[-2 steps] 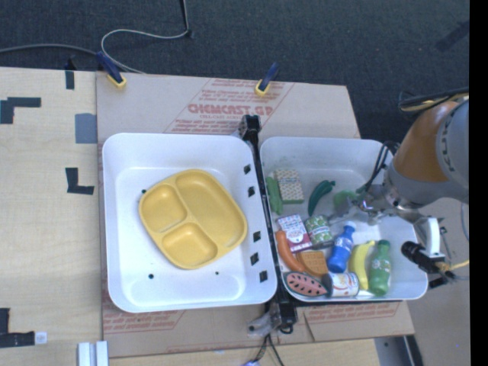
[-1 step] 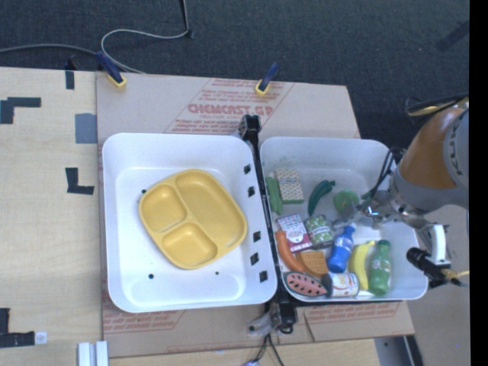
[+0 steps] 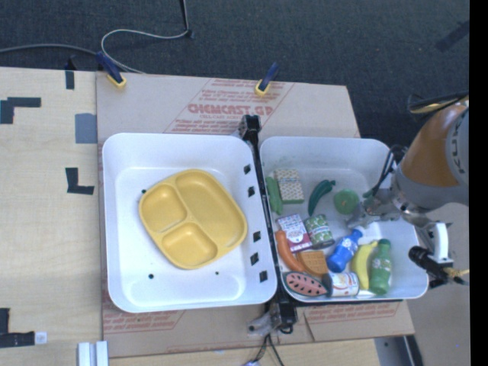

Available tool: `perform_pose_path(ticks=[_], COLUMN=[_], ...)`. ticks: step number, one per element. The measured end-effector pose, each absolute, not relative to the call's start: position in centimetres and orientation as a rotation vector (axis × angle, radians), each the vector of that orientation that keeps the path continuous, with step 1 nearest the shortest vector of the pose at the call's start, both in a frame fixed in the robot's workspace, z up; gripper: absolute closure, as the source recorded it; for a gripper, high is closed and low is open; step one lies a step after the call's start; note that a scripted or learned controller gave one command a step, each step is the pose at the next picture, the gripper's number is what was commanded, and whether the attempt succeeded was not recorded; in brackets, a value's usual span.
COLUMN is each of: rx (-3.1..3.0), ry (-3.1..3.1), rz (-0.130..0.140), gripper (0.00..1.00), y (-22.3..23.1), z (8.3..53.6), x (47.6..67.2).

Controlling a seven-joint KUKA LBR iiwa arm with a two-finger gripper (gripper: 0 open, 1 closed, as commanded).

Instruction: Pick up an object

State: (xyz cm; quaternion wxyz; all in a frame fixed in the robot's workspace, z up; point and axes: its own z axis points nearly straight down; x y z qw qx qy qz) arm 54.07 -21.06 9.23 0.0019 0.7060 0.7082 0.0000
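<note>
The gripper hung inside the right bin; whether it was clenched could not be told. Just beside it in that bin lay a blue bottle, long axis diagonal, cap pointing toward the bin's far right corner. The bin sat on cardboard, with dark floor beyond.

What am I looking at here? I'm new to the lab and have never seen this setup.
A single camera looks down at a slant on a bench with two white bins. The left bin holds a yellow divided plate. The right bin holds toy groceries: a banana, a blue bottle, a green bottle, a green pepper, a watermelon slice. The grey and orange shape at right is the robot arm, reaching over the right bin. I can't see it holding anything.
</note>
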Motion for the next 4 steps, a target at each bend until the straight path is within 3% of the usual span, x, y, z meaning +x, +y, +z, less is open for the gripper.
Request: perform_pose_path(ticks=[1,2,3,4], rx=[2.220,2.221,2.221,2.215], ry=[2.225,2.225,2.224,2.221], rz=[-0.003,-0.006,-0.001,0.002], gripper=[1.00,0.00,0.00,0.00], y=[-16.6,-16.7,-19.9,-14.9], z=[19.5,19.5,8.4,8.5], x=[59.8,59.7,56.5,60.3])
